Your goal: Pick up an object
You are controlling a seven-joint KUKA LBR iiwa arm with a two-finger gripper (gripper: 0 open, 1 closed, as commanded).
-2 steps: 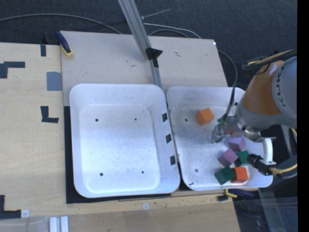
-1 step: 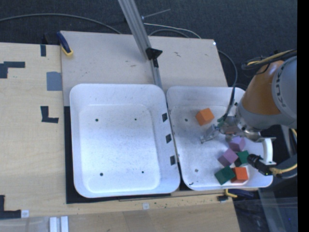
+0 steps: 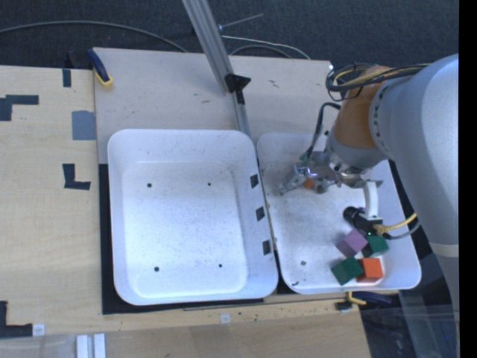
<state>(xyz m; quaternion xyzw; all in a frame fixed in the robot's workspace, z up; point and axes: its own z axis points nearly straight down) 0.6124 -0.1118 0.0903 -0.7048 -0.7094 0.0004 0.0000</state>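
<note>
My gripper (image 3: 294,183) hangs over the upper left part of the right bin (image 3: 313,230), pointing toward the wall shared with the left bin. I see nothing in it. The objects lie in a cluster at the right bin's near right corner: a purple block (image 3: 352,242), a dark green block (image 3: 377,245) just right of it, a larger green block (image 3: 345,271) nearer the front, and an orange block (image 3: 373,268) beside that. The gripper is well apart from this cluster, up and to the left of it.
The left bin (image 3: 123,200) stands beside the right one, with black clips (image 3: 260,213) along the shared wall. A slanted metal rail (image 3: 212,43) runs down to the bins' far edge. The grey arm (image 3: 425,148) covers the right bin's right side.
</note>
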